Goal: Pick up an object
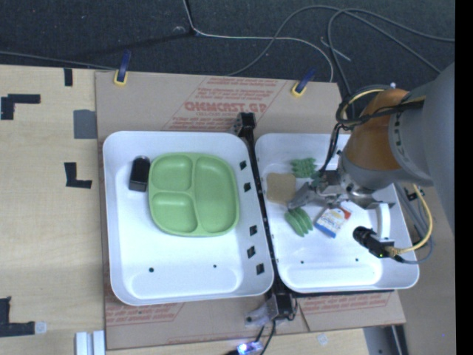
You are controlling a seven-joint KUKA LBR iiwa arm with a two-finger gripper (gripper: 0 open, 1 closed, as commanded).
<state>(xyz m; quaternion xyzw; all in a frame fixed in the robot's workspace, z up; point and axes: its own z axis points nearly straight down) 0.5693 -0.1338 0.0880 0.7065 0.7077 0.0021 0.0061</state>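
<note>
Where the right bin (384, 272) holds its scatter of things, a green toy (299, 220) lies near its middle, with a tan block (278, 186) just to the far left and a small white and orange packet (332, 220) just to the right. Another green piece (302, 168) sits farther off. The claw (310, 191) hangs low among them, above the green toy; whether it is clenched or released I cannot tell. In the left bin (126, 257) rest a green divided plate (194, 194) and a black block (139, 173). Cardboard (222, 98) covers the surface beneath.
</note>
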